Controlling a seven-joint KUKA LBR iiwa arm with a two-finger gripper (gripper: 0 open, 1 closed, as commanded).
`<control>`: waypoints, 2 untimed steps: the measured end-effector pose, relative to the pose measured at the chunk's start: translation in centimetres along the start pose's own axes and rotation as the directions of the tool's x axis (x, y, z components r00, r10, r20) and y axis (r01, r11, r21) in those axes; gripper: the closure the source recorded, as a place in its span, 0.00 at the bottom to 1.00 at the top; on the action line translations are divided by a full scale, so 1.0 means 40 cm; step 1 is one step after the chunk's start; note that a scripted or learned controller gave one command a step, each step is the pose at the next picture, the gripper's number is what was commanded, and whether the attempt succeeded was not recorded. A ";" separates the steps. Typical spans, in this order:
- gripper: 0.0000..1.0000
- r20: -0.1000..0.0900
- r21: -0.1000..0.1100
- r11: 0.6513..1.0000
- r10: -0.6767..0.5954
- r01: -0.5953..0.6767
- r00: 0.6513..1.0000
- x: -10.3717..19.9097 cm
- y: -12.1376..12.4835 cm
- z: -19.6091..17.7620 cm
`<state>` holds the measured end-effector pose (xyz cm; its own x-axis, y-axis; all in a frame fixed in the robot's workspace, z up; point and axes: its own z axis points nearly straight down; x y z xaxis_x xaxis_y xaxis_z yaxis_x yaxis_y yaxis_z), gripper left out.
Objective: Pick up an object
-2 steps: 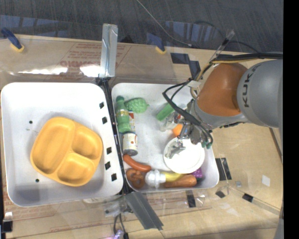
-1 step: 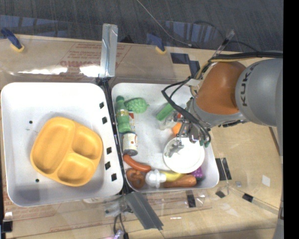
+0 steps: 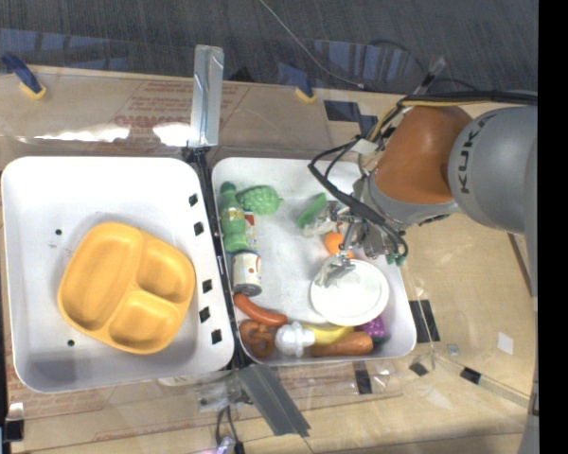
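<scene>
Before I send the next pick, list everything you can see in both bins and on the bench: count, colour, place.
Bins: 2, white, side by side on the bench.
Divided tray: 1, yellow, middle of the left bin.
Bottle: 1, green, left wall of the right bin.
Can: 1, white and red label, just below the bottle.
Bumpy toy vegetable: 1, green, top of the right bin.
Plate: 1, white, right side of the right bin.
Sausage: 1, red-orange, lower left of the right bin.
Toy foods: several, brown, white, yellow, orange, purple, along the right bin's bottom wall.
Green piece: 1, beside the gripper.
Arm: 1, grey with orange band, from the right.
Gripper: 1, metal, over the plate's upper left edge.
</scene>
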<state>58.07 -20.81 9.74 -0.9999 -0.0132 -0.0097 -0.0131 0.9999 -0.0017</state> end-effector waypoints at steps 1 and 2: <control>1.00 0.003 0.001 1.000 -0.006 0.006 1.000 -0.005 0.004 -0.030; 1.00 0.006 0.002 0.998 0.062 -0.062 0.998 -0.131 0.065 -0.363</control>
<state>63.13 -18.10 24.30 -0.9987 0.0491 -0.0153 0.0492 0.9988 -0.0032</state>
